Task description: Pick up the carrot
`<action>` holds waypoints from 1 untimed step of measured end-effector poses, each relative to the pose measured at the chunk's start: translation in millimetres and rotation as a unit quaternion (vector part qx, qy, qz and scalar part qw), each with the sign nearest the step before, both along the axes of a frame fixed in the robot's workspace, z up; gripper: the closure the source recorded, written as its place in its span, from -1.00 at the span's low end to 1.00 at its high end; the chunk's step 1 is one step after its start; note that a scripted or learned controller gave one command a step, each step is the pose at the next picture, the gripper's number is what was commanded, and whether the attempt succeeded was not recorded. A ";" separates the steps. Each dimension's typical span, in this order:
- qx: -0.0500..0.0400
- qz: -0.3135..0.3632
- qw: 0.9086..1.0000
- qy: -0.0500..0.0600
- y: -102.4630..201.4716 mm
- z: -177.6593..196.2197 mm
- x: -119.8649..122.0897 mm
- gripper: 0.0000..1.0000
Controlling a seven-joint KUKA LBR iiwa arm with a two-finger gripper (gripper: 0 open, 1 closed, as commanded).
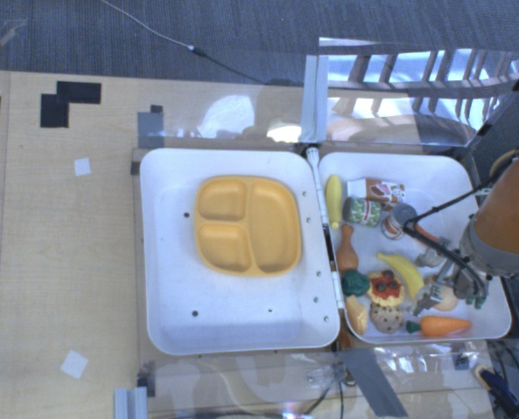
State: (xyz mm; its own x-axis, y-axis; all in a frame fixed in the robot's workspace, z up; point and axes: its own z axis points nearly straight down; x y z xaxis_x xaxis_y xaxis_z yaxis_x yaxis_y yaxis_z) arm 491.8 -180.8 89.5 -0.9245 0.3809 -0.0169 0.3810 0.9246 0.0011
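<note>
The carrot (445, 326), orange with a green stub at its left end, lies flat along the front wall of the right bin (434, 166), near the front right corner. My gripper (453, 292) hangs just behind it, low over the bin and a little above the carrot. It is open, with one finger (429, 301) to the left and the other to the right. A pale round item (448, 303) sits under the gap between them. Nothing is held, and the carrot is apart from both fingers.
Toy food crowds the right bin: a banana (404, 271), a red-topped cake (384, 286), a cookie (386, 318), a green can (367, 210), a corn cob (334, 201) and a brown bottle (347, 251). A yellow divided plate (246, 225) lies in the left bin (168, 321).
</note>
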 end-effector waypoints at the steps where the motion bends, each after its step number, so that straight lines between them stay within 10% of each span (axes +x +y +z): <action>1: 0.001 -0.011 1.000 -0.001 50.0 0.4 0.7 -1.00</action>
State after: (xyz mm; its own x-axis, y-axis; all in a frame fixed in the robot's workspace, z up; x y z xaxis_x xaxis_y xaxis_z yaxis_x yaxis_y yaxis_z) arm 492.4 -130.9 89.9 -0.9155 0.4019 -0.0175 0.4019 0.9157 0.0036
